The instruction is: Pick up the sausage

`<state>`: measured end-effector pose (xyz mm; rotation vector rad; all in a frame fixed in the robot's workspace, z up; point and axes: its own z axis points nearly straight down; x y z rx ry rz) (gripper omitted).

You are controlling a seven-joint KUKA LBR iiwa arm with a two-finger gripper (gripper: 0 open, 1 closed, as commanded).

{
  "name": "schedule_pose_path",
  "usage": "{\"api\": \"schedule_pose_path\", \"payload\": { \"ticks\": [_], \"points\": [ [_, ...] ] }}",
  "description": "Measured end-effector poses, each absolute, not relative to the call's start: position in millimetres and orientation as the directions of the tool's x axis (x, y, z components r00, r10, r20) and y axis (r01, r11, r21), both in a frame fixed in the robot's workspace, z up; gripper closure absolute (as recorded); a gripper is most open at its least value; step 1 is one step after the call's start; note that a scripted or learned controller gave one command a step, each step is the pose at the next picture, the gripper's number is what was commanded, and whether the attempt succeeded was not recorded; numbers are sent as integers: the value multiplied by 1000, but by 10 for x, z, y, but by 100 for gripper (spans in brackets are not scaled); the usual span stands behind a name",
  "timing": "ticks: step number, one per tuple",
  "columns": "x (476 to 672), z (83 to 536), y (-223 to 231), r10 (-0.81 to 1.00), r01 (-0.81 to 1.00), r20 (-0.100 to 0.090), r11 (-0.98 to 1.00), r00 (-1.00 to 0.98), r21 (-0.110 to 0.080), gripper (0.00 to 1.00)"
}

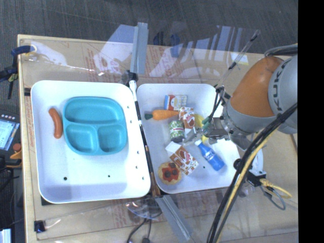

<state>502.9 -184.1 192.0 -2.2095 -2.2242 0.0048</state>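
Sausage point(55, 122) lies in the left bin point(45, 176), lengthwise along the bin's left side, just beside the left edge of the blue tray point(95, 124) w/ three compartments; can't tell if it touches the tray. Arm point(263, 92) reaches in from the right, orange band up top, wrist over the right bin point(152, 135). Claw point(204, 134) sits low among the clutter in the right bin's middle, well apart from the sausage; can't tell whether its tips are apart or together, too much stuff around them. Around it in the right bin: carrot point(164, 115) near the top left, small carton point(175, 102) above it, green can point(176, 129), blue bottle point(210, 157) tilted toward the lower right, flat snack packet point(183, 158), and a small pizza point(170, 173) near the front edge. Black and yellow cables point(238, 186) run down from the arm past the right bin's front corner.
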Motion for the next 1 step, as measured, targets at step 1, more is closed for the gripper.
{"api": "schedule_pose_path", "payload": {
  "ticks": [1],
  "points": [
    [5842,1657,-1803,1000,1000,1,0,0,-5,0]
  ]
}}
